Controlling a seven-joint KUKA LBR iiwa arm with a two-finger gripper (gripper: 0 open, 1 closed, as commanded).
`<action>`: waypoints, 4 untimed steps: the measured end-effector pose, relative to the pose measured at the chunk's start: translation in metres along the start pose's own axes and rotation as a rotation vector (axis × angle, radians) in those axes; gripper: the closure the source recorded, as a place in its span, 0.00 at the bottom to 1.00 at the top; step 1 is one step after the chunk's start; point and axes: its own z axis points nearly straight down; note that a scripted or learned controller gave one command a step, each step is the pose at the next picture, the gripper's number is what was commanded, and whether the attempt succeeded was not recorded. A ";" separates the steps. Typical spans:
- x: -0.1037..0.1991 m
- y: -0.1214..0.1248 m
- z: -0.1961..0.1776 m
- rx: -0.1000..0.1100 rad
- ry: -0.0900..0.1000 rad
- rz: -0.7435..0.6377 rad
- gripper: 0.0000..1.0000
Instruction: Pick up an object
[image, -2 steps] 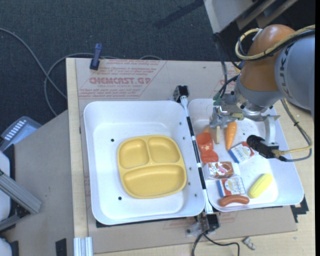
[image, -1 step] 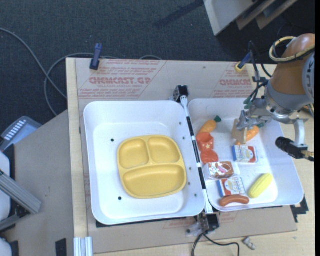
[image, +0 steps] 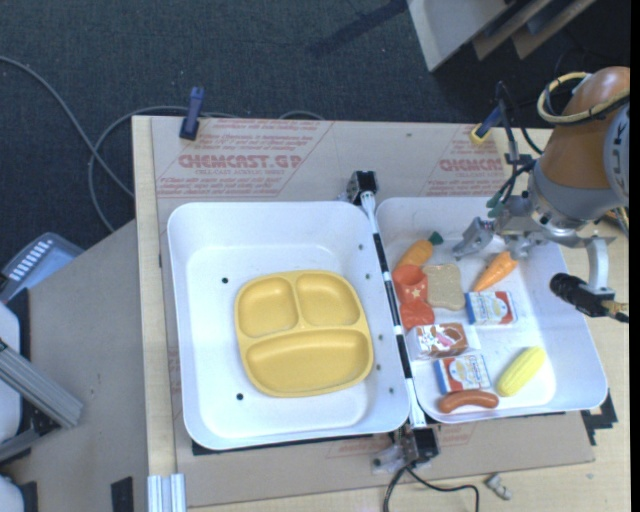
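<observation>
A dark carpeted floor surrounds the bench (image: 250, 160), whose brown board carries red lettering along its far edge, and on it sit my two white bins side by side. The left bin (image: 200, 250) holds a yellow divided plate (image: 303, 332) with three compartments, lying flat near the middle. The right bin (image: 575, 345) holds a scatter of toy food.

My arm comes in from the right, the orange band above the wrist at the upper right corner, and my gripper (image: 497, 233) hangs over the far part of the right bin. I cannot tell from here how my fingers stand.

Just beside the gripper, on its near side, lies an orange carrot (image: 495, 271), tilted, its thick end toward the gripper; whether they touch I cannot tell. A second carrot (image: 413, 254) with a green tip lies to the left, near the bin's left wall. Below it are a red piece (image: 413, 297) and a tan slice (image: 446, 287). Nearer the front lie three small printed packets (image: 492, 308), a yellow corn cob (image: 521, 370) and a sausage (image: 467, 402), all well apart from the gripper.
</observation>
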 end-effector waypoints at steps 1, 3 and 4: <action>-0.034 -0.003 0.065 0.004 0.001 0.001 0.00; 0.005 0.022 0.064 0.019 -0.002 0.004 1.00; 0.100 -0.033 -0.036 0.003 0.003 -0.002 1.00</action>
